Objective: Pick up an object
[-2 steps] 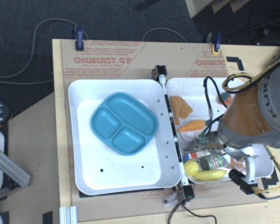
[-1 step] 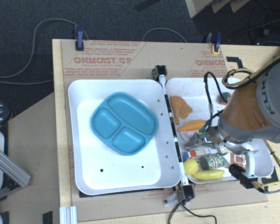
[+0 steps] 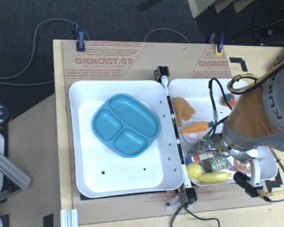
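The right bin [image 3: 194, 86] holds several small objects. A tan-orange wedge [image 3: 182, 109] lies at its far left, with an orange carrot [image 3: 195, 126] just below it. A yellow banana [image 3: 207, 176] lies along the near edge, and a small green-labelled can [image 3: 216, 164] rests on its side just above it. My gripper [image 3: 206, 148] hangs low over the bin's near-left part, between the carrot and the can. The arm's orange band and grey wrist [image 3: 248, 122] cover the bin's right half. I see nothing clearly held.
In the left bin [image 3: 123, 174] lies a blue divided plate [image 3: 126, 124], toward the back. Black cables [image 3: 217, 91] loop over the right bin's far side. Blue clamps [image 3: 80, 38] hold the board at the back.
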`<control>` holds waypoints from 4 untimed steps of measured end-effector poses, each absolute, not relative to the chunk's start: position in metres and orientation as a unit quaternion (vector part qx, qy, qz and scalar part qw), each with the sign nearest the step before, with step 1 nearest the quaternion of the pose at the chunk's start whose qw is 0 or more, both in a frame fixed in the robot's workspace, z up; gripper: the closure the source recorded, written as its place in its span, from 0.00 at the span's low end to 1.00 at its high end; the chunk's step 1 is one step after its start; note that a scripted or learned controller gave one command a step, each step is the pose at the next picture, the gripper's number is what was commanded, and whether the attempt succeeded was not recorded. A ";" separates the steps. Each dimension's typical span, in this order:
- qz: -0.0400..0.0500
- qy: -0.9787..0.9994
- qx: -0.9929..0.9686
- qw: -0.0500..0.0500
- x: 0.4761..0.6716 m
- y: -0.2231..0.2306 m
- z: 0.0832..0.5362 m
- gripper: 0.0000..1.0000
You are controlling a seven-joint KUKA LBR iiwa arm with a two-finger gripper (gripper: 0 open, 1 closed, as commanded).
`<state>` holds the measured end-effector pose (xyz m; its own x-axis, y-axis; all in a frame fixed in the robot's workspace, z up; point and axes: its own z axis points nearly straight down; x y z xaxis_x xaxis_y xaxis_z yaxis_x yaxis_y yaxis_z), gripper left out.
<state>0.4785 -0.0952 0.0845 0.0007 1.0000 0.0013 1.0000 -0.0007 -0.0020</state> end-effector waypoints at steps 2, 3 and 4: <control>0.000 -0.707 -0.707 0.001 0.479 -0.093 0.084 0.00; 0.000 -0.707 -0.707 0.000 0.479 -0.096 0.084 0.00; 0.000 -0.707 -0.707 0.000 0.479 -0.092 0.084 0.00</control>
<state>0.4790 -0.0921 0.0843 -0.0007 1.0000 0.0009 1.0000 0.0007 -0.0004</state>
